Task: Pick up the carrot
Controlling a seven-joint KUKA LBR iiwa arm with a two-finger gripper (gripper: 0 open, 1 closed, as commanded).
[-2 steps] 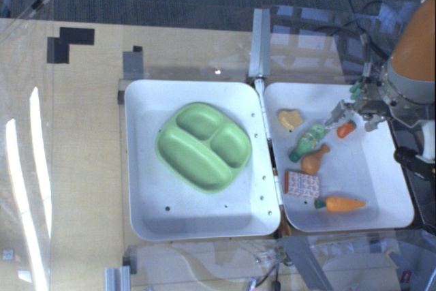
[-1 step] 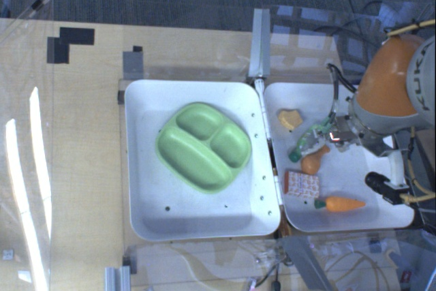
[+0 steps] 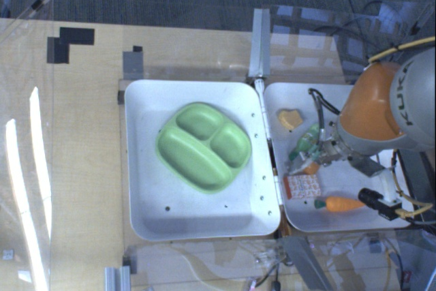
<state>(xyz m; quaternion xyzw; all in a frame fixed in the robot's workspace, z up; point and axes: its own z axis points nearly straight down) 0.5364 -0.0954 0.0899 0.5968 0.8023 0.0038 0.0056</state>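
Observation:
The carrot (image 3: 343, 204) is orange with a small green top at its left end. It lies flat near the front edge of the right bin (image 3: 340, 223). My gripper (image 3: 319, 156) hangs over the middle of that bin, behind the carrot and a little to its left, apart from it. It sits close to a green leafy item (image 3: 304, 142) and a small orange piece (image 3: 310, 170). The orange band and grey wrist hide the bin's right part.
A pale yellow chunk (image 3: 290, 119) lies at the back of the right bin. A red and white packet (image 3: 302, 186) lies just left of the carrot. The left bin (image 3: 146, 215) holds a green divided plate (image 3: 203, 145).

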